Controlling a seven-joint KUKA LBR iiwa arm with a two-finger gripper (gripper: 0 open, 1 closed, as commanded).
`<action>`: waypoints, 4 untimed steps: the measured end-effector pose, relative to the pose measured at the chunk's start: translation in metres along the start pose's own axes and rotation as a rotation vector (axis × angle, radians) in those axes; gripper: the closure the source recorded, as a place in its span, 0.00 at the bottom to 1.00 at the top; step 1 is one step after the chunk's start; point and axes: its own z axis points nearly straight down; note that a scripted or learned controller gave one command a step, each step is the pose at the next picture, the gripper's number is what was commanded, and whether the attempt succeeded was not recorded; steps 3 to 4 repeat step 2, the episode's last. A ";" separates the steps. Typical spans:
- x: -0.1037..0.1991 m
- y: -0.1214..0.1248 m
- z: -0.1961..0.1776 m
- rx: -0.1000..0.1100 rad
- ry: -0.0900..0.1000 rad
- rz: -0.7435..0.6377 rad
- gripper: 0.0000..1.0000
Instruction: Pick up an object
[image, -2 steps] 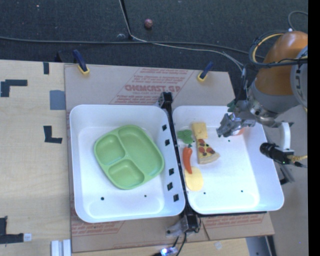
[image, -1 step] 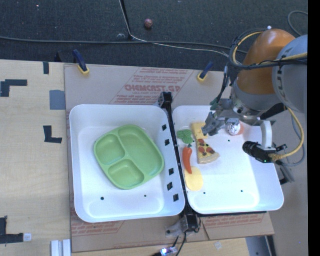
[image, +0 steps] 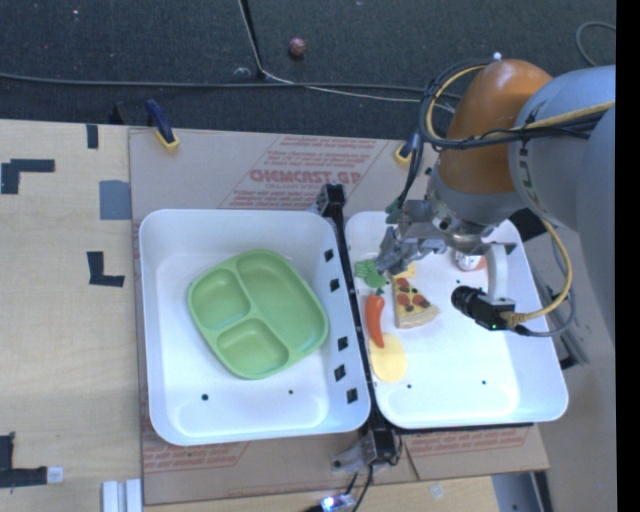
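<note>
**Gripper low over the toy food in the right bin**

From my station I saw the gripper (image: 397, 255) down in the right bin (image: 520, 400), at its left side near the divider. I could not tell whether the fingers were apart or together; the wrist hid them.

The candidate objects lay just below it: a toy pizza slice (image: 413, 304), a toy carrot (image: 375, 318) with a green top (image: 367, 272), and a yellow piece (image: 389, 361) at the carrot's lower end. A small red-and-white item (image: 468, 262) sat by the wrist; I could not identify it. The left bin (image: 160, 300) held a green divided plate (image: 258, 312).

I judged these toys light, rigid and smooth, likely plastic, so prone to slipping or skidding on the bin floor. The carrot looked best taken across its narrow body mid-length. The pizza slice lay flat and would offer little except its thicker crust edge. They lay close together, so a closing grasp could nudge a neighbour.
</note>
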 end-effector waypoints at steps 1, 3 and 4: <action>0.055 0.005 -0.008 0.000 0.000 -0.002 1.00; 0.112 0.015 -0.009 -0.001 0.000 -0.002 1.00; 0.112 0.015 -0.009 -0.001 0.000 -0.002 1.00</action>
